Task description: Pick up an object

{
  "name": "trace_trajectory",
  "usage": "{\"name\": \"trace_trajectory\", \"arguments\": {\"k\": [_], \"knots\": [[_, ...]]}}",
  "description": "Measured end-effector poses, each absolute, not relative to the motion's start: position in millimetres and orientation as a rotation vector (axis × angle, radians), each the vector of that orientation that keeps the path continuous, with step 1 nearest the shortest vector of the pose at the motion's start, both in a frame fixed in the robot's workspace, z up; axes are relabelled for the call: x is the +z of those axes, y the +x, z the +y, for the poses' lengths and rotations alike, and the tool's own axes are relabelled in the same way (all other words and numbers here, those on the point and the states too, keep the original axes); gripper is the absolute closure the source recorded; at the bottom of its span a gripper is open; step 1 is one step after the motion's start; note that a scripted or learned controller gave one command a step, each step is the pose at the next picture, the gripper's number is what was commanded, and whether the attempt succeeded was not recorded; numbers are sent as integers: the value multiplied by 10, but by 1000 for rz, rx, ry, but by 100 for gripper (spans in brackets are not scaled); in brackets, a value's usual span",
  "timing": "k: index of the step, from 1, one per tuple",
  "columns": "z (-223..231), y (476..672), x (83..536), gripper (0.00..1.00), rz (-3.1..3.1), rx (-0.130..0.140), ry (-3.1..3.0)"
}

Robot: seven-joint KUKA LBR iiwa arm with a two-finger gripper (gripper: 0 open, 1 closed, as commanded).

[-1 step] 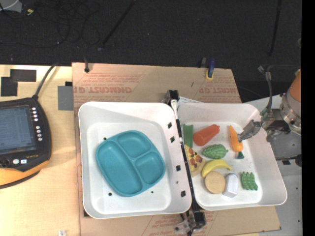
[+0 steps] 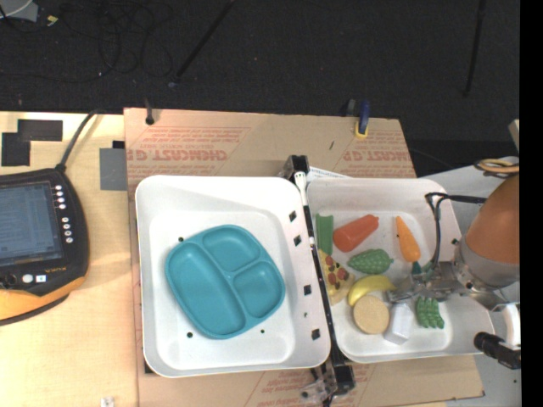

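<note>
The objects I could pick lie crowded in the right bin (image 2: 441, 186): a red pepper (image 2: 355, 232), an orange carrot (image 2: 408, 240), a leafy green piece (image 2: 371, 262), a yellow lemon (image 2: 366, 289) and a tan round piece (image 2: 371, 315). My gripper (image 2: 422, 286) sits low among them, just beside a green bumpy piece (image 2: 429, 312); I cannot tell its state. The left bin (image 2: 157, 227) holds a teal divided plate (image 2: 224, 280).

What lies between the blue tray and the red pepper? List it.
In the camera view, between the blue tray and the red pepper: bare bin floor, the two bins' adjoining rims, then a green strip-shaped item.
</note>
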State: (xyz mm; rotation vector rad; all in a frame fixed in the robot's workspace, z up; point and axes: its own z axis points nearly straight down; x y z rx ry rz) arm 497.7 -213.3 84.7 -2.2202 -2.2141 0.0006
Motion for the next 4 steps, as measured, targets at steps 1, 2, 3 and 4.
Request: {"name": "trace_trajectory", "arguments": {"k": [1, 2, 3, 4], "knots": [[-2140, 5105, 868, 0, -2219, 2, -2219], [-2137, 4768, 1574, 0, -2221, 1, -2222], [-1673, 4768, 883, 0, -2225, 2, -2228], [-2135, 5259, 897, 0, -2226, -4, -2219]]}}
